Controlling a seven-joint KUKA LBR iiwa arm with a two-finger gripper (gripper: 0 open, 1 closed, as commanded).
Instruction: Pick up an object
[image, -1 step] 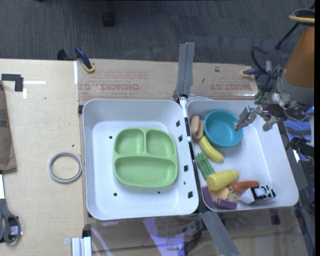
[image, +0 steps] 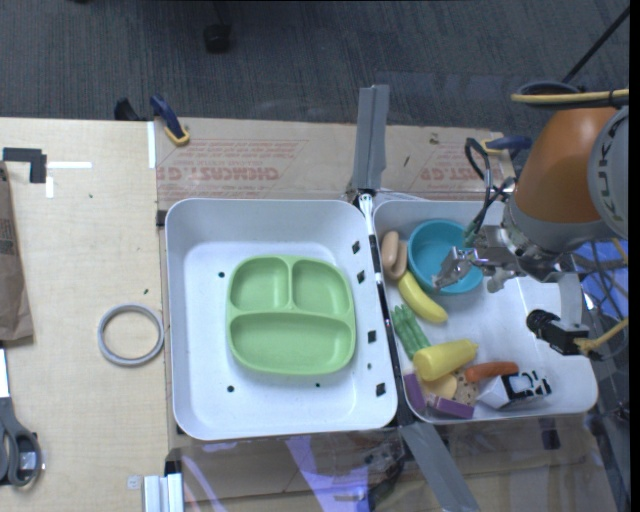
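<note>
Dark carpet lies beyond the wooden bench, where two white bins sit side by side. A green divided plate (image: 292, 315) lies in the left bin (image: 190, 330). The right bin (image: 560, 385) holds a blue bowl (image: 440, 250), a banana (image: 421, 298), a yellow corn cob (image: 446, 357) and a carrot (image: 488, 370). The gripper (image: 458, 270) hangs at the bowl's rim; whether it is open or closed cannot be told. Closing here risks pinching the rim and tipping the bowl, or slipping off its curved wall.
</note>
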